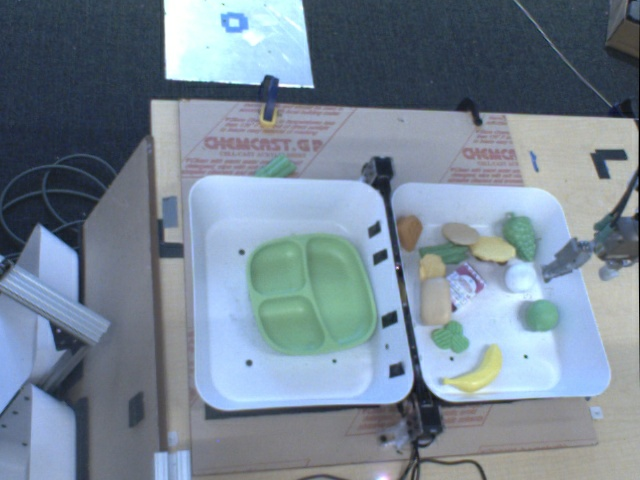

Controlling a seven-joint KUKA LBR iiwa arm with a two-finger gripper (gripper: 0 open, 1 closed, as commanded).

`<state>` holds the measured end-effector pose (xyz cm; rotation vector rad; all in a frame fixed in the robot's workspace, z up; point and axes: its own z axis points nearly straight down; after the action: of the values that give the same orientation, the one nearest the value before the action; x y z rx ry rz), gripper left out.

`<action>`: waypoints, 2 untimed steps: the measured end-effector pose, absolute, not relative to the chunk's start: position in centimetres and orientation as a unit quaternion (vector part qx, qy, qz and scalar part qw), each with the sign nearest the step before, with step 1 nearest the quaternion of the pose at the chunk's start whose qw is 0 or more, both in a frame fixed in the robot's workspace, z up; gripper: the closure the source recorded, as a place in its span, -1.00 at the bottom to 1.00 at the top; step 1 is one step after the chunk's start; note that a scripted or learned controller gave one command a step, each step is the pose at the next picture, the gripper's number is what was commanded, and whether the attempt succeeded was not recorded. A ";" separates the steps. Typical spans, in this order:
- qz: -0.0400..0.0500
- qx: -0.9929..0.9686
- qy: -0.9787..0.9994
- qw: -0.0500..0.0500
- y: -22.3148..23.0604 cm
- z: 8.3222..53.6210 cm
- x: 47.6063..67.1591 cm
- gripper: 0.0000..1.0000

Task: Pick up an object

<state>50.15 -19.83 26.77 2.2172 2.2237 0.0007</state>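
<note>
Here, seen from above, two shallow white bins sit side by side on a bench. The left bin [215, 268] holds a pale green divided tray [310, 293], smooth plastic with three compartments. The right bin [580, 368] holds a scatter of small toy foods.

The gripper [572, 255] reaches in from the right, over the right bin's right rim. Its grey metal tip points left toward the toys. Whether it is spread or closed cannot be made out, and nothing is seen held in it.

Nearest to it is a small white ball [519, 277], just left and slightly below, near the rim. A bumpy green bunch of grapes [519, 233] lies up and to the left. A round, smooth green ball [541, 315] lies below the white one. The white ball looks the likeliest pick, and being round it offers no long axis to line up with.

Farther left lie a glossy yellow lemon [493, 249], a tan oval piece [460, 233] and a beige bread-like block [436, 300] standing lengthwise up the frame. A curved yellow banana [477, 370] rests near the front wall, running left to right.
</note>
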 end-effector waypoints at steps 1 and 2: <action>-0.001 0.706 0.708 -0.002 -20.0 16.3 53.1 -1.00; 0.000 0.708 0.707 0.000 -20.7 8.2 48.7 -1.00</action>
<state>48.73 -20.68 8.20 2.2236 2.2205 -0.0006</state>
